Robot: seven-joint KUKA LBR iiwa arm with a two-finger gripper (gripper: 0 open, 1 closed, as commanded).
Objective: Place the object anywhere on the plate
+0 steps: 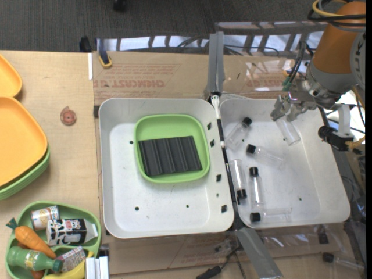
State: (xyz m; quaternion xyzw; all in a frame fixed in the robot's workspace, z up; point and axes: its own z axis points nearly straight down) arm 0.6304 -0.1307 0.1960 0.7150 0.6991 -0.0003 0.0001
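Clear plastic vial point(289, 131) in claw point(286, 112) – green plate point(172, 148) ribbed, dark.

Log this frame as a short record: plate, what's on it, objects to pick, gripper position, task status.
plate: green plate in the left bin
on plate: dark ribbed mat
objects: several clear tubes with black caps, scattered in the right bin
gripper: gripper over the right bin's far edge, a clear tube just below it; grasp unclear
status: no tube on the plate yet

Wooden bench point(70, 86), two white bins point(116, 173), orange plates point(17, 138)
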